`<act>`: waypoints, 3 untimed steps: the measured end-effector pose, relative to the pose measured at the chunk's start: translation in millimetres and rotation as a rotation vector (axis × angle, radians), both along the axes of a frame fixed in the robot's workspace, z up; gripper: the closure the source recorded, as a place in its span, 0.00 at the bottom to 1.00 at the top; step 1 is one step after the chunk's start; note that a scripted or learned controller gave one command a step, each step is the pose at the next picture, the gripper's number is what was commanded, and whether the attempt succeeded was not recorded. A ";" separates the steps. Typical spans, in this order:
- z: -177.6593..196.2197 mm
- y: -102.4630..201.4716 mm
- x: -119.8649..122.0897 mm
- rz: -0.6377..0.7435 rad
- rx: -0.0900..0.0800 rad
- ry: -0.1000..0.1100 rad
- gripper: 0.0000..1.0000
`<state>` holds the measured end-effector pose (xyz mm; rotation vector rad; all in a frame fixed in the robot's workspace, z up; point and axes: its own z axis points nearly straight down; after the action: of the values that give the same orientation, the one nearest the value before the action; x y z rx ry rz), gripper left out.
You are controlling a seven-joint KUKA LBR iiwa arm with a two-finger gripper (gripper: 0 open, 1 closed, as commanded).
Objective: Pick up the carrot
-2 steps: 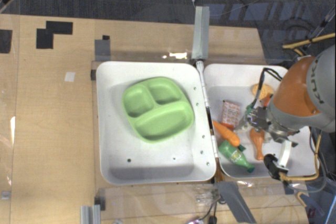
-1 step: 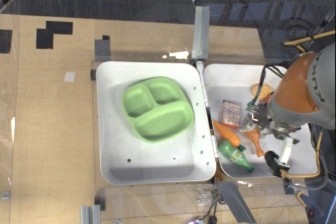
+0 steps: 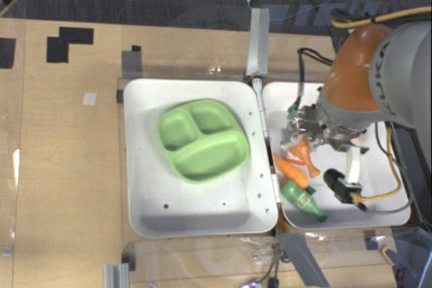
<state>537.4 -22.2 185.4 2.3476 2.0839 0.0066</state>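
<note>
1. camera view, nearest: a green plastic bottle (image 3: 303,200) lies in the right white bin (image 3: 378,216).
2. just beyond it, the orange carrot (image 3: 291,170) lies beside the divider.
3. the tool (image 3: 300,138) hangs over a second orange piece (image 3: 304,153); its opening can't be told.
4. leftward, a green divided plate (image 3: 202,139) sits in the left white bin (image 3: 145,206) on the wooden counter (image 3: 61,165).

Orange carrot (image 3: 291,171) lying slantwise, right bin

A pale wooden counter (image 3: 67,165) carries two shallow white bins — left bin (image 3: 145,212) and right bin (image 3: 391,216) — touching side by side.
</note>
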 end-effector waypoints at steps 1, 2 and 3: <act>34.3 44.8 43.4 0.355 -0.002 0.000 1.00; 124.6 6.9 1.1 0.617 -0.005 -0.003 1.00; 77.2 7.6 9.5 0.915 -0.005 -0.002 1.00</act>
<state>546.9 -14.5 262.6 1.1843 2.9039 0.0042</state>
